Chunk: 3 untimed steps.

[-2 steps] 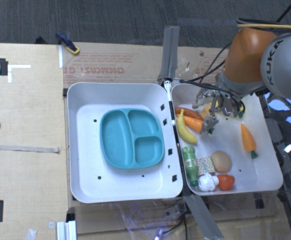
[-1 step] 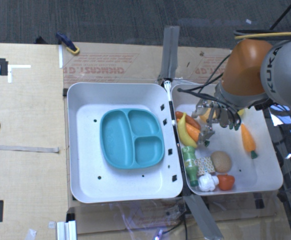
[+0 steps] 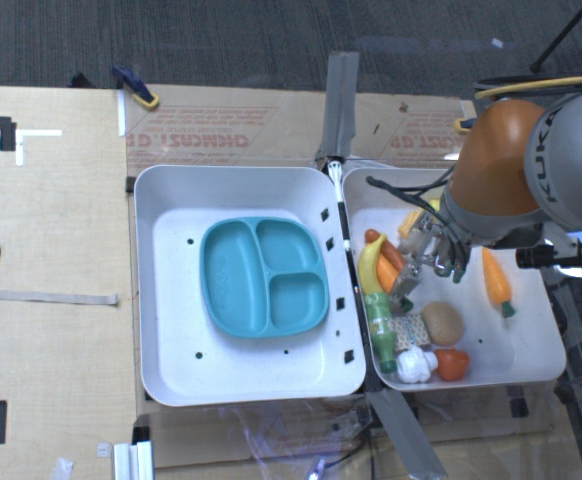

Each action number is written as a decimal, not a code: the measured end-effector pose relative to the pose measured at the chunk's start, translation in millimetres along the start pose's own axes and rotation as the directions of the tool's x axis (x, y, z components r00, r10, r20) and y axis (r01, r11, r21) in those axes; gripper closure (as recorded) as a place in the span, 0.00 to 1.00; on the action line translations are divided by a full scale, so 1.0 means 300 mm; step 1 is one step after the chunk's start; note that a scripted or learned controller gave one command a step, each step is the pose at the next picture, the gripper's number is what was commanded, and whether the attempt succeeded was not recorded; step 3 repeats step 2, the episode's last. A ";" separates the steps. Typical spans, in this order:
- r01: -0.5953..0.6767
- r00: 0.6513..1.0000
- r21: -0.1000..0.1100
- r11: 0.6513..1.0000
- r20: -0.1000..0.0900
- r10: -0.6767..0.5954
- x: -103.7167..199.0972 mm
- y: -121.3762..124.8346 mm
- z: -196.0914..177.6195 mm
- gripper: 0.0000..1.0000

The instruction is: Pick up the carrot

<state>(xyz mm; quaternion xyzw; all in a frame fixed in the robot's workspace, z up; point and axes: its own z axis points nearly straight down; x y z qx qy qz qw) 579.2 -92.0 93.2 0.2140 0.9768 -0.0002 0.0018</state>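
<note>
The tool (image 3: 423, 258) hangs low inside the right bin (image 3: 531, 358), over its left half, among a cluster of play food. Whether it is released or clenched cannot be told, since the metal parts blur together against the items beneath.

The left bin (image 3: 171, 358) holds a teal divided plate (image 3: 266, 276) lying flat near its middle. The right bin holds a yellow banana (image 3: 370, 265) along its left wall, a green bottle (image 3: 379, 323) below that, a brown potato-like piece (image 3: 443, 323), a white item (image 3: 413, 366) and a red tomato-like piece (image 3: 452, 365) near the front edge.

The orange and grey arm (image 3: 521, 163) covers the back of the right bin, and small orange and yellow pieces beside the tool are partly hidden and hard to name.

The carrot (image 3: 497, 278) lies on the bin floor in the right half, green end toward the front, to the right of the tool and apart from it.
</note>
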 end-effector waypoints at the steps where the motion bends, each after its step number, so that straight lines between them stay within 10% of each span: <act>1: -0.502 0.865 0.002 0.865 0.000 0.502 -0.070 0.008 0.002 0.00; 2: -0.500 0.866 -0.004 0.866 0.007 0.500 -0.079 0.012 -0.043 1.00; 3: -0.500 0.866 -0.004 0.866 0.007 0.500 -0.079 0.012 -0.043 1.00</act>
